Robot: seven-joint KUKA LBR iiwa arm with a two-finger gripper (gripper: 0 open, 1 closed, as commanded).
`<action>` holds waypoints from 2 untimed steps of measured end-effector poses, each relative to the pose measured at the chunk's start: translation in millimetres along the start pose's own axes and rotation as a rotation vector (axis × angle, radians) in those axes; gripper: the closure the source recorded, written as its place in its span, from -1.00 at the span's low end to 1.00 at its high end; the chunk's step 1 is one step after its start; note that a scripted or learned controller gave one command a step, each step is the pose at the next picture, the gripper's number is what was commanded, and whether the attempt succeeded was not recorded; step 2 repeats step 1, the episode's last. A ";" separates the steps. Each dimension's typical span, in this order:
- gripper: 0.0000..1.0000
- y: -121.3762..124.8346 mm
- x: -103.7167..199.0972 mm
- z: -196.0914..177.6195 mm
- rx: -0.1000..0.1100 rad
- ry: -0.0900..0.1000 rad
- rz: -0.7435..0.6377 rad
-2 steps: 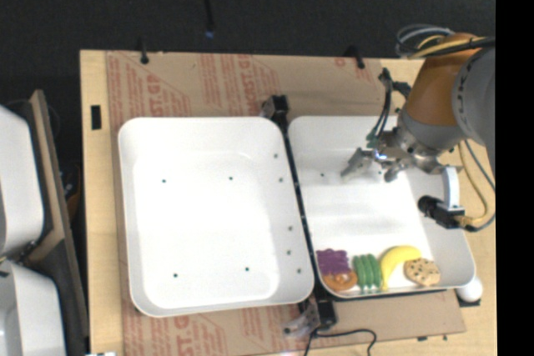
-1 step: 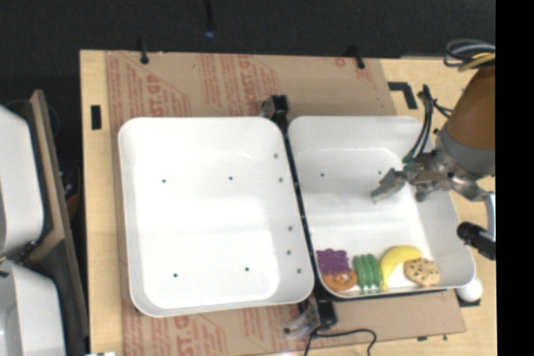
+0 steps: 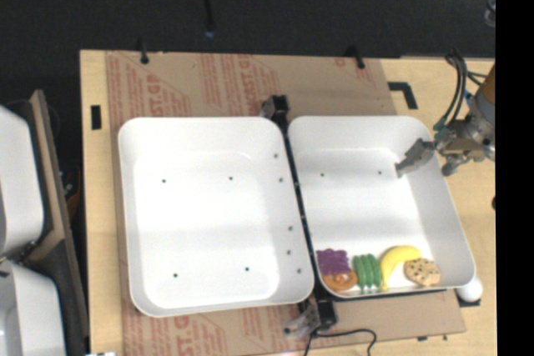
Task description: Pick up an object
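Along the front wall of the right bin [image 3: 434, 204] lies a row of toy foods: purple grapes [image 3: 334, 261] on an orange piece [image 3: 338, 283], a green item [image 3: 365, 273], a yellow banana [image 3: 399, 256] and a cookie [image 3: 422, 271]. My gripper [image 3: 426, 166] hangs over the right bin's far right corner, well behind the foods. It is open, with nothing between its fingers [image 3: 409, 157].
The left bin [image 3: 133, 179] sits beside the right one on a cardboard sheet [image 3: 209, 83]. A small white ball [image 3: 471, 290] rests outside the right bin's front right corner. Black clips [image 3: 275, 107] hold the bins at the seam.
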State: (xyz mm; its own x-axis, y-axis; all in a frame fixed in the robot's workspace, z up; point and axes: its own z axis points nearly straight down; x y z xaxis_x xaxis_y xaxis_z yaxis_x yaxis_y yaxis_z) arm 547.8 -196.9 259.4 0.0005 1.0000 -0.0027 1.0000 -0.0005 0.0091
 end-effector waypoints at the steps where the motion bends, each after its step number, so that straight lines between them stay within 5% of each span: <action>1: -1.00 -41.1 -10.4 102.0 0.017 0.005 0.002; 2: -1.00 -41.1 -10.4 102.0 0.017 0.005 0.002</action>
